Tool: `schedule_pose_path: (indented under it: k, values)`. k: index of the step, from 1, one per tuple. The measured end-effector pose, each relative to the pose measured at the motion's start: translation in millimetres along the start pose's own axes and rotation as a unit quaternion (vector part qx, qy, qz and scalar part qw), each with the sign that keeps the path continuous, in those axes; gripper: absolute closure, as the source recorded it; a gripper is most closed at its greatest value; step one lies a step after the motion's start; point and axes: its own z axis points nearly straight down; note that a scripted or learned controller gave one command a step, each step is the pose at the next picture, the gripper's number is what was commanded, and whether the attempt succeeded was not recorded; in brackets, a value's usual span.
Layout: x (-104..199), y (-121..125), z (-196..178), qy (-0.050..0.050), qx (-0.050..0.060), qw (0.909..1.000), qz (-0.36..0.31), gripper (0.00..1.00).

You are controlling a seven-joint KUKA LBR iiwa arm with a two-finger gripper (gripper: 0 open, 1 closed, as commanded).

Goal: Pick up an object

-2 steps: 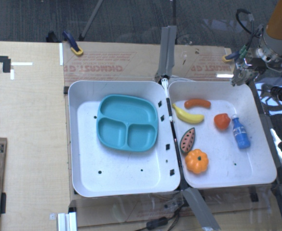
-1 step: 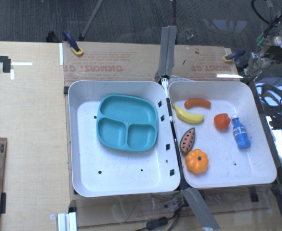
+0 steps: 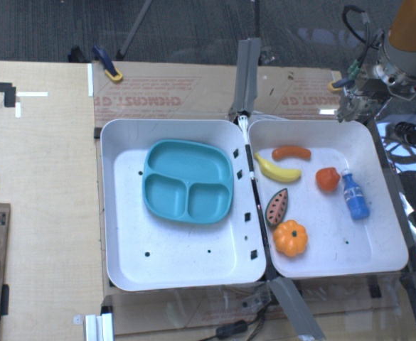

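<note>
arm parked above the right bin's far corner, nothing picked yet

gripper [image 3: 355,105] hangs past the right bin's [image 3: 378,258] back rim, and honestly i can't tell its state, too small and cluttered. in that bin: sausage [image 3: 291,153], banana [image 3: 276,170], tomato [image 3: 327,179], blue bottle [image 3: 355,196], pumpkin [image 3: 290,238]. teal plate [image 3: 188,182] sits in the left bin [image 3: 122,261].

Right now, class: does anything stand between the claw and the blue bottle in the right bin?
Nothing visible does. The claw hangs above the right bin's far corner, and the blue bottle lies nearer the camera, with the red tomato beside it, off that line.
</note>
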Motion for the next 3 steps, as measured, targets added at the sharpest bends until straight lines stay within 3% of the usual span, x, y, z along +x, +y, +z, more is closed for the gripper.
schedule_pose_path:
  k: [1, 2, 3]
  values:
    - [-18, 0, -75, 0.000, -0.001, 1.0000, 0.002, 1.00]
    - [0, -1, 27, 0.000, 0.000, 1.0000, 0.000, 1.00]
    - [-19, 0, -97, -0.001, -0.001, 1.0000, 0.002, 1.00]
